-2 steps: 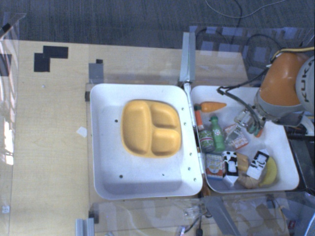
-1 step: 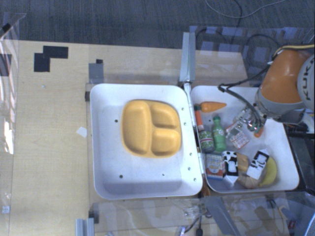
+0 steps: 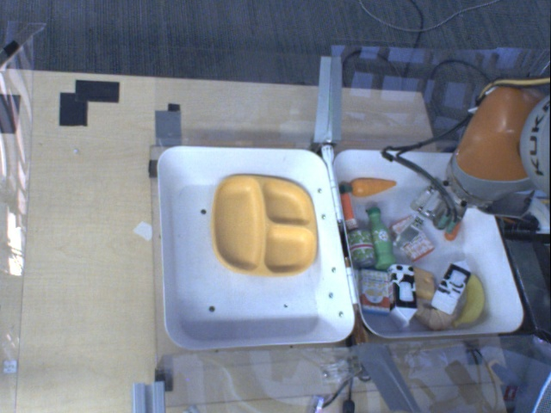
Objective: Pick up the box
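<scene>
Pale wood is what the bench [image 3: 95, 231] is made of, and beyond its far edge lies grey carpet with a loose cable. On the bench sit two white bins. The left bin [image 3: 185, 317] carries a yellow tray [image 3: 263, 222] with three wells. The right bin [image 3: 495, 261] is crowded: a carrot [image 3: 373, 187] at the far side, a green bottle [image 3: 380, 241] and a red-capped bottle [image 3: 352, 231] along the left wall, a banana [image 3: 471, 303] in the near right corner, and several small cartons.

My arm [image 3: 499, 144] reaches in from the right, and my hand [image 3: 430, 212] hovers low over the middle of the right bin; whether it is spread or pressed together I cannot tell from here.

Which carton counts as the box is a guess. I take it to be the black-and-white box [image 3: 402, 289] at the near edge, touching an orange packet [image 3: 375, 287]. It looks light, stiff cardboard, a little slick. I would pinch it across its narrow sides from above, though its neighbours press close on both flanks.
</scene>
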Action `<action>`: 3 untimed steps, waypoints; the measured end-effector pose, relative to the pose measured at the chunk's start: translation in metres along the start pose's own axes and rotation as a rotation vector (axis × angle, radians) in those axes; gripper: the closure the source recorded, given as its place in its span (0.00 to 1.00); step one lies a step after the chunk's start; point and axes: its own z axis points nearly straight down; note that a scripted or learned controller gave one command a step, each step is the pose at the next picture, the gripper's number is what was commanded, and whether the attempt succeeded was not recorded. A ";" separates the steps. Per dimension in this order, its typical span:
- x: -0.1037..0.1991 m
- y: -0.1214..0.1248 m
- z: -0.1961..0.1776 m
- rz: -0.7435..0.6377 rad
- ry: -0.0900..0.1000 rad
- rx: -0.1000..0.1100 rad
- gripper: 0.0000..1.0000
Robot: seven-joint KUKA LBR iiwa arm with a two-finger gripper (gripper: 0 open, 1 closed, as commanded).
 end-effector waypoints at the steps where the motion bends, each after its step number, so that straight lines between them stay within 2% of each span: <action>1: 0.007 -0.035 0.015 0.279 0.000 0.000 0.00; 2: 0.005 -0.032 0.005 0.275 -0.004 -0.003 1.00; 3: 0.046 -0.030 -0.154 0.173 0.003 0.005 1.00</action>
